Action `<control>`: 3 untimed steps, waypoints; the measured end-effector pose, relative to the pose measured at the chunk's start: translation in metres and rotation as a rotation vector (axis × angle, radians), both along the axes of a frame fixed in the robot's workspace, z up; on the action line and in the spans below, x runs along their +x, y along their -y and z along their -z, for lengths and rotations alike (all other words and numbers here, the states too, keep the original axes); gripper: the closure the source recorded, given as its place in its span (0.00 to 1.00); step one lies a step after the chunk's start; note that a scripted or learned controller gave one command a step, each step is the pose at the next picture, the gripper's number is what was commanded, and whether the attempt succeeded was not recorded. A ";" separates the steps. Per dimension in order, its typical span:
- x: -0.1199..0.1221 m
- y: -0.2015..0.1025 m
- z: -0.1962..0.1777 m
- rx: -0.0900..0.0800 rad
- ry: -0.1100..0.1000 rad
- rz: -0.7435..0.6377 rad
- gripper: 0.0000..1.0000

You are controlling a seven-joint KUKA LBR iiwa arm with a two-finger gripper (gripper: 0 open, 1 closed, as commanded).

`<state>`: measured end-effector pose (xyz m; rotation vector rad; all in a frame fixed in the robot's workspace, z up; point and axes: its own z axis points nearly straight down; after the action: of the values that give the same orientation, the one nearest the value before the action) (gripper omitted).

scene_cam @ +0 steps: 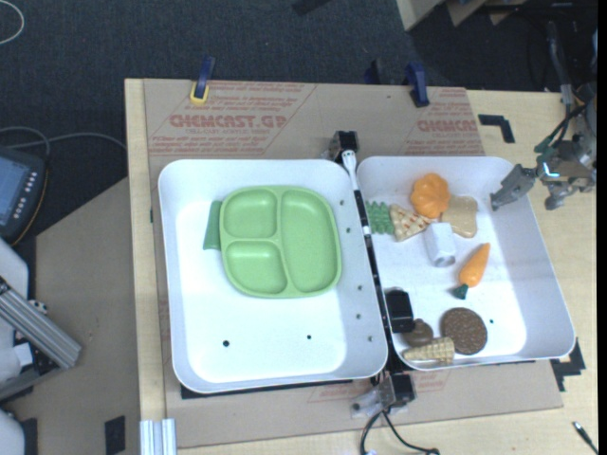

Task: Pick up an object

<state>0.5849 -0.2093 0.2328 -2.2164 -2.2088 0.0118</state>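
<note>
We see the tool (pixel 527 189) at the frame's right, above the right bin (pixel 531 254); its fingers spread, holding nothing.

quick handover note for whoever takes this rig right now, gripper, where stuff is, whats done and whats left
Gripper: at the upper right edge of the right bin, holding nothing; whether the fingers are open is unclear.
Right bin contents: orange pumpkin-like piece, beige piece, white cylinder, carrot, brown round cookie, plus small items along its left wall.
Left bin: green divided plate.
Done: nothing picked yet.
Left: descend on one object, grasp, lift.
</note>
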 end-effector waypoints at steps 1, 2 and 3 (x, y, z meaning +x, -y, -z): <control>0.003 -0.001 -0.008 -0.003 0.014 -0.003 0.00; -0.004 -0.008 0.048 -0.001 0.009 -0.004 0.00; -0.007 -0.014 0.112 0.000 0.006 -0.004 0.00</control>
<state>0.5777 -0.1949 0.1213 -2.2155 -2.2165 0.0050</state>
